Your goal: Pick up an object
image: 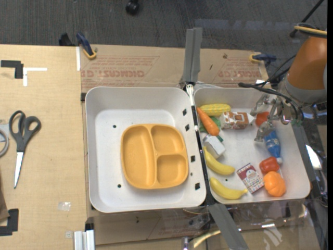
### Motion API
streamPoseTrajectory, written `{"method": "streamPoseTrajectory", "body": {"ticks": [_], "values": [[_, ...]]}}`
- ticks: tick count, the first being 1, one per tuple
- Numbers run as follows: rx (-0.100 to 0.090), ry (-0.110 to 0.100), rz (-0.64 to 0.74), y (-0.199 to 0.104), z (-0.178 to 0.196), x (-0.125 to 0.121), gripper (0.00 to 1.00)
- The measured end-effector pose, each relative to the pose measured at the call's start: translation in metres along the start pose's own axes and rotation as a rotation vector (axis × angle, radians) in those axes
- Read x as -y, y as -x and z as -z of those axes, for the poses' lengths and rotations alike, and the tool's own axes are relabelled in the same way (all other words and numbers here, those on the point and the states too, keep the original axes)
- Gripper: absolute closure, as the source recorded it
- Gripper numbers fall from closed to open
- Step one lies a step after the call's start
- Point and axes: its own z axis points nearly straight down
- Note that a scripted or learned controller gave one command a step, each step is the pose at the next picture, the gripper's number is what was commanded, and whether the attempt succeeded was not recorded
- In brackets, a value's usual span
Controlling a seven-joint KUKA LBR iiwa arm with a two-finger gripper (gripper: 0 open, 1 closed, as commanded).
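Toys crowd the right bin [304, 163]; gripper [265, 120] near its far edge, grip state unclear.

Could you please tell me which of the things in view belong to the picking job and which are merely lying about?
Belong to the job:
gripper
blue bottle
carrot
corn cob
bananas
orange
right bin

Lying about:
scissors
yellow divided plate
blue clamp
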Motion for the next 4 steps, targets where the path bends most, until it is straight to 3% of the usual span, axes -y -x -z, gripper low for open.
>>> {"method": "streamPoseTrajectory", "body": {"ticks": [1,2,3,4], "values": [[0.007,-0.001,0.004,0.002,0.011,-0.002,1.0],[0.007,-0.001,0.004,0.002,0.011,-0.002,0.0],[0.013,-0.003,0.006,0.004,0.022,-0.002,1.0],[0.007,-0.002,-0.202,-0.04,0.004,-0.064,1.0]]}}
